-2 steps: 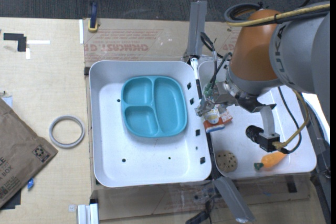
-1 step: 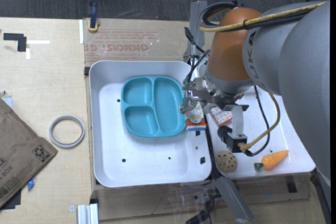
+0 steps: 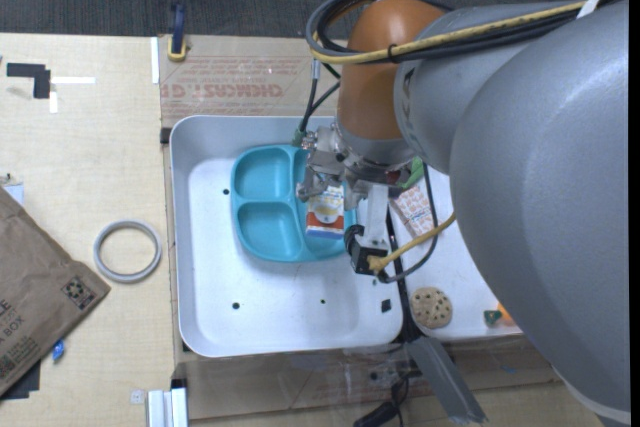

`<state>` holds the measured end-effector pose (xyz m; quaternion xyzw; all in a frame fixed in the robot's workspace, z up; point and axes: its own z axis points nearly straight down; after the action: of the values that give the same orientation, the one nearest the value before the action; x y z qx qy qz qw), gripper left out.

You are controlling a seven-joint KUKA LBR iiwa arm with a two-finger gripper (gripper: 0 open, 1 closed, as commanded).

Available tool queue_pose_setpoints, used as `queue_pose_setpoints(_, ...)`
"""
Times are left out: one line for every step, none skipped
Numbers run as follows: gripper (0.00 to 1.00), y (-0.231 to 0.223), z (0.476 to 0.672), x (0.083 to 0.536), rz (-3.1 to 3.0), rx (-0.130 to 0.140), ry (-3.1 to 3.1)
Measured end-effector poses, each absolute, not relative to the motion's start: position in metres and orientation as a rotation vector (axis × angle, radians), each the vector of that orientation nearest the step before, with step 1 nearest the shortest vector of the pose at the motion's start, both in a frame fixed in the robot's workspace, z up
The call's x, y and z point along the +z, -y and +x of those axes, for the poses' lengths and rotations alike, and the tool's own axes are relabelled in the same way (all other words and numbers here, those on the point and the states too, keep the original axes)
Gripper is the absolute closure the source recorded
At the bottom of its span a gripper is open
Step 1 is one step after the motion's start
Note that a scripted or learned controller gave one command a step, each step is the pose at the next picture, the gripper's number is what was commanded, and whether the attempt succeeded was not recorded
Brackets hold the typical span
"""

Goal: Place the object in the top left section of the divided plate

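Over the divided plate (image 3: 268,205), small carton (image 3: 325,211) beneath claw (image 3: 328,183), grip unclear

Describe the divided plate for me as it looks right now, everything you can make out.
The divided plate is turquoise, looks like smooth plastic, with rounded corners and raised ridges splitting it into sections. Two sections on its left side are visible; its right side is partly hidden under the end effector and a small white, orange and blue packet at its right edge. It lies flat on the floor of the white bin, in the bin's upper middle.
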<state>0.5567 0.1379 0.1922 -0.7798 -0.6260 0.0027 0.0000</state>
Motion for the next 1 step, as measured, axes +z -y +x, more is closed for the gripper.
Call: queue_pose_setpoints(1.00, -0.0766, 0.5795, 0.2405, -2.276, 0.006, 2.167)
